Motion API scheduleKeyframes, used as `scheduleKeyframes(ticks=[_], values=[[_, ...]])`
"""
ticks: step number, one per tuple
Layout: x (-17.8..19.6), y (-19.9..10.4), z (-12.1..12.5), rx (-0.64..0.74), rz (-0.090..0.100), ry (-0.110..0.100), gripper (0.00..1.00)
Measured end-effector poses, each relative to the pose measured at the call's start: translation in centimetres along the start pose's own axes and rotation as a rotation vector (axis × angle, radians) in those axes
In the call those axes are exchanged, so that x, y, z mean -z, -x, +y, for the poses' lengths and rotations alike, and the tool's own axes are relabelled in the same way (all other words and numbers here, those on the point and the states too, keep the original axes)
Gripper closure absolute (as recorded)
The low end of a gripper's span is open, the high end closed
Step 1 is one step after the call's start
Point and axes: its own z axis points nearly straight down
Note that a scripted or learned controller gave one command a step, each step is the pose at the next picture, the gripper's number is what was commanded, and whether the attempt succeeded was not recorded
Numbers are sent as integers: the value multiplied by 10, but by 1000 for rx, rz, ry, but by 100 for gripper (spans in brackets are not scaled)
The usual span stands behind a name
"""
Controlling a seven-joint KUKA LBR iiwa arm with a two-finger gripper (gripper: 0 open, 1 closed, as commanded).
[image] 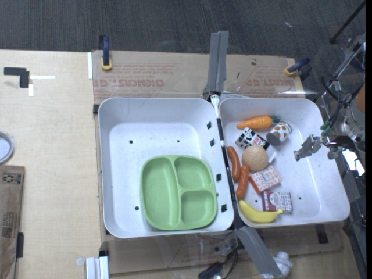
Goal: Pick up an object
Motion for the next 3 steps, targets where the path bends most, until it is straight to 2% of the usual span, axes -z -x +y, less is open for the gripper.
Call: scheduleKeyframes(ticks=[1,2,3], values=[[-92,-39,85,86,-2,4,0],[-127,-23,128,77,-3,7,0],[-122,-23,128,81,-4,3,100]])
